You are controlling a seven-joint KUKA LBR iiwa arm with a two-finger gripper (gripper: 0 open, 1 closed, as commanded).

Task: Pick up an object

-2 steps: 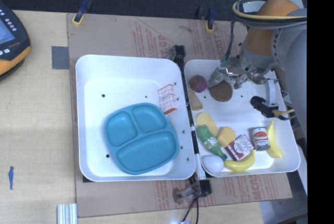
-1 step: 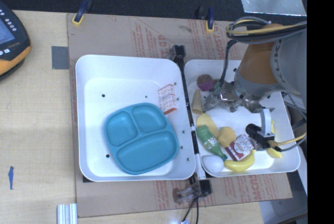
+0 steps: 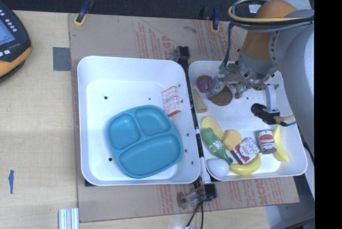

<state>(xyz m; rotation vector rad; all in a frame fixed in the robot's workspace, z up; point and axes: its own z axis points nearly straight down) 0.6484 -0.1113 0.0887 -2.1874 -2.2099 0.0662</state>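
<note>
Two bins sit side by side on the bench [image 3: 37, 132]. The left bin [image 3: 93, 76] has a divided tray [image 3: 144, 141] toward the front and a small carton [image 3: 171, 101] just behind it. The right bin [image 3: 291, 166] has a banana [image 3: 245, 168], bottle [image 3: 216, 144] and can [image 3: 266, 141] bunched near its front.

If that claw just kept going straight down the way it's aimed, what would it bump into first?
Most likely the brown rounded object in the right bin, which lies right below the gripper. The purple piece sits just beside it. Depth is hard to judge from this slanted view.

Right bin [image 3: 291, 169] crowded; open floor around blue tray [image 3: 144, 141].
</note>
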